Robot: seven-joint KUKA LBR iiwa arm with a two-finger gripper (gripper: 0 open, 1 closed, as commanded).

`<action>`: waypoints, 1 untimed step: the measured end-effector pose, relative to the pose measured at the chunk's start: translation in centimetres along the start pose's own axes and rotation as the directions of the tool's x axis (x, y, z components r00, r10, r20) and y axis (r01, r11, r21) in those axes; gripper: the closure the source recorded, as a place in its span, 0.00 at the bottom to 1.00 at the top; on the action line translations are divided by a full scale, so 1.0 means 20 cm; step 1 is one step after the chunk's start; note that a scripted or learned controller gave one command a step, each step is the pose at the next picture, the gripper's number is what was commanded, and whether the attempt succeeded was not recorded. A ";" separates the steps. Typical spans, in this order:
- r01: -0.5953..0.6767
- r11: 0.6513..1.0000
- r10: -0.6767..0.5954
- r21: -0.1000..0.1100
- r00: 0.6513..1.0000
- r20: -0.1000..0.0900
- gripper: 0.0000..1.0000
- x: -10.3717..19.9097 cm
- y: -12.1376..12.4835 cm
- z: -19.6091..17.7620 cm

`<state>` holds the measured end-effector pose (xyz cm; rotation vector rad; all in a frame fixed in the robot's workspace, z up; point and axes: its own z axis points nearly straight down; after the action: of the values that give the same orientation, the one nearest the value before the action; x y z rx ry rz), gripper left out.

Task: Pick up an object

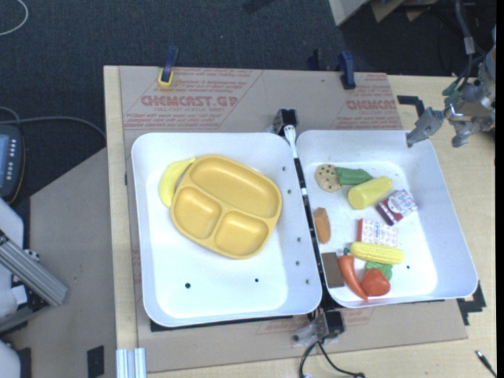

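The right bin (pixel 441 181) holds several toy foods: a cookie (pixel 327 178), a green pepper (pixel 353 176), a yellow cylinder (pixel 370 192), a red-and-white packet (pixel 398 205), an orange sausage (pixel 322 224), a corn cob (pixel 376 252), a carrot (pixel 351 276) and a red tomato (pixel 377 283). My gripper (pixel 441 130) hangs above the bin's far right corner, well away from the food. It is open, with nothing between its fingers.
The left bin (pixel 157 274) carries a yellow divided tray (pixel 227 205) lying over a yellow plate (pixel 168 183). A brown bar (pixel 332 268) lies by the right bin's left wall. Two clamps (pixel 167 69) hold the board at the back edge.
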<state>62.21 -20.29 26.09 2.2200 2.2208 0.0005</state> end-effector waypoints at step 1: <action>0.001 1.000 -0.001 0.006 1.000 -0.002 0.00 -0.01 0.03 0.23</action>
<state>62.89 -20.42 21.49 2.2231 2.2256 -0.0042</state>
